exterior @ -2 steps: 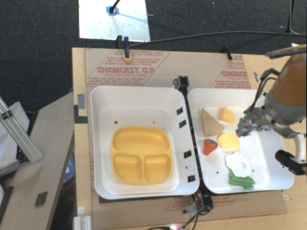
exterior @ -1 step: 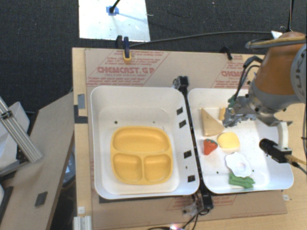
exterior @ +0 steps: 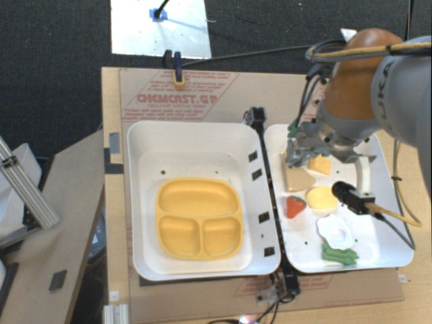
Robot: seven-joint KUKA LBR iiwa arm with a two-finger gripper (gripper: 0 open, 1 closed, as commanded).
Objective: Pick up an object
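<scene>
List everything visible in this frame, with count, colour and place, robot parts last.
bins: two, white, side by side on the bench
divided tray: one, yellow, left bin
strawberry: one, red, right bin near the divider
toast slice: one, tan, right bin under the tool
cheese wedge: one, yellow, right bin
round yellow piece: one, yellow, right bin centre
fried egg: one, white, right bin front
leafy piece: one, green, right bin front
arm: one, grey and orange, from the right
tool: one, grey, over the right bin

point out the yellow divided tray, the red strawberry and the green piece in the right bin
yellow divided tray (exterior: 199, 218), camera view, centre ridge where its compartments meet
red strawberry (exterior: 295, 206), camera view, middle of its red body
green piece (exterior: 339, 254), camera view, middle of its top
</scene>
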